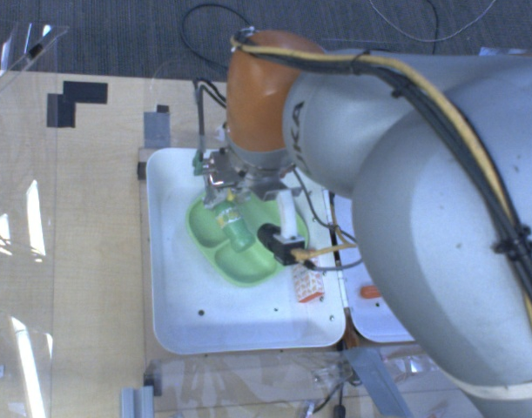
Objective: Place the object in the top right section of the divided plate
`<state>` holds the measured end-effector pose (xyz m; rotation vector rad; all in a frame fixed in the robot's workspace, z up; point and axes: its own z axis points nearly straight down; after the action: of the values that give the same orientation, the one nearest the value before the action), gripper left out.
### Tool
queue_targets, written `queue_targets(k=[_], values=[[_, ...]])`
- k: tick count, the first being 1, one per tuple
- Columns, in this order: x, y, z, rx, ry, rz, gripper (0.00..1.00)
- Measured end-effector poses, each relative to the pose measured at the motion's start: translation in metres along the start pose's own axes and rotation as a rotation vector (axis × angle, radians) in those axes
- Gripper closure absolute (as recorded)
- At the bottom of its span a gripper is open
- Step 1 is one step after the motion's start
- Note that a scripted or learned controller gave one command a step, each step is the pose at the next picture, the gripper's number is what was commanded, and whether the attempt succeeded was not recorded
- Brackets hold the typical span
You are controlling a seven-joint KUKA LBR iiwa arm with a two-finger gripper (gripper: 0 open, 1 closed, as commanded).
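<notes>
Over the green divided plate [235,255] in left bin [174,268], gripper [233,209] directly above small green object [238,231], grip state unclear.

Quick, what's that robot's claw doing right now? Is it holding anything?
Gripper: over the green plate in the left white bin; cannot be told whether it is open, closed or holding anything.

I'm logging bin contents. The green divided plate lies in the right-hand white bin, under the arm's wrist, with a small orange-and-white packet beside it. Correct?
Not quite. In the camera view the green divided plate lies in the left-hand white bin, not the right-hand one. The rest holds: it sits under the wrist, with the orange-and-white packet beside it.
</notes>
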<state>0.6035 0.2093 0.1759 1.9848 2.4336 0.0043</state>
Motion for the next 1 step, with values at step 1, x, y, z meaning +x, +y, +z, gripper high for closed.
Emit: queue_targets(k=[1], values=[[-0.0004, 0.0002, -0.0003, -0.001, 0.0, 0.001, 0.0]])
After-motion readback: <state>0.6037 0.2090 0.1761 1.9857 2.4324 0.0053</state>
